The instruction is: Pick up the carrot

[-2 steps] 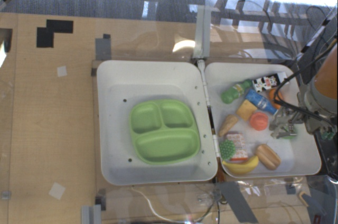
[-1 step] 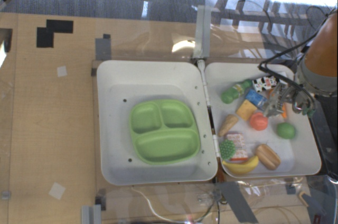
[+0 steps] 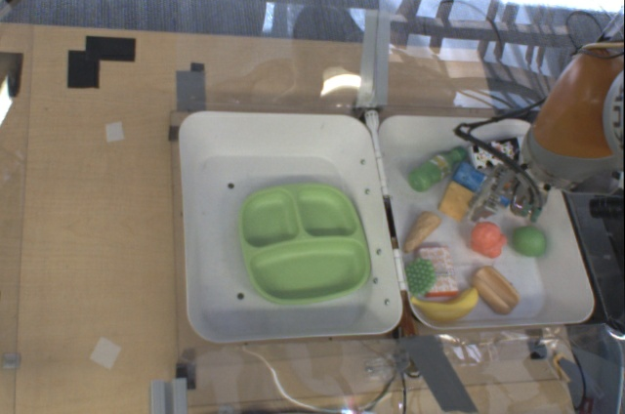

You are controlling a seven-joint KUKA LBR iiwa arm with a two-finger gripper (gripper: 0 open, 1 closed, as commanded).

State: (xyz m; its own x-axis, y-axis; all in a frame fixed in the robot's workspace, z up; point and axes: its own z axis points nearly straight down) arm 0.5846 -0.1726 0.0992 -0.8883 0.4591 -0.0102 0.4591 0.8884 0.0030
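The carrot is a tapered pale-orange piece lying at the left side of the right bin, close to the divider. My gripper hangs over the middle of that bin, to the right of the carrot and a little farther back, apart from it. Its fingers point down and stand open with nothing between them. A red-orange round toy lies just below the gripper.
The right bin also holds a green bottle, a yellow block, a green ball, a hot dog, a banana and a green knobbly piece. A green divided plate lies in the left bin.
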